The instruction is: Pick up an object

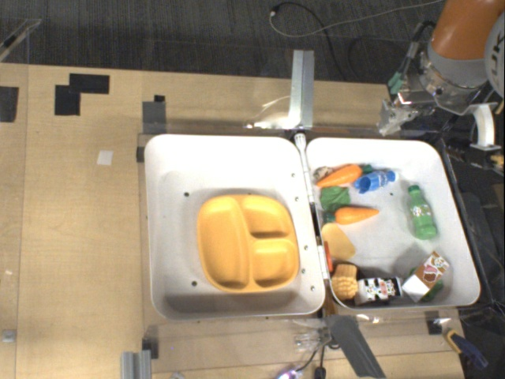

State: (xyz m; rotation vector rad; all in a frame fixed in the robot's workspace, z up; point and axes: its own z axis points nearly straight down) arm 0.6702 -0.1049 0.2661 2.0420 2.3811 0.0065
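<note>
The right bin (454, 212) holds several small items. Two orange carrots (341, 174) (355, 214) lie at its left, with a blue bottle (372, 181) beside the upper one. A green bottle (421, 212) lies toward the right wall. A pale yellow wedge (338, 241) and a tan ridged piece (344, 280) sit near the front left corner. A dark carton (377, 289) and a small brown-and-green box (428, 275) rest along the front. My gripper (396, 115) hangs above the bin's far rim, behind all the items, with nothing seen in it.
The left bin (170, 212) carries a yellow divided tray (246, 241) in its middle. A metal post (302, 85) rises behind the seam between the bins. Cables trail over the dark floor at the back, and the arm's orange band (472, 14) fills the top right corner.
</note>
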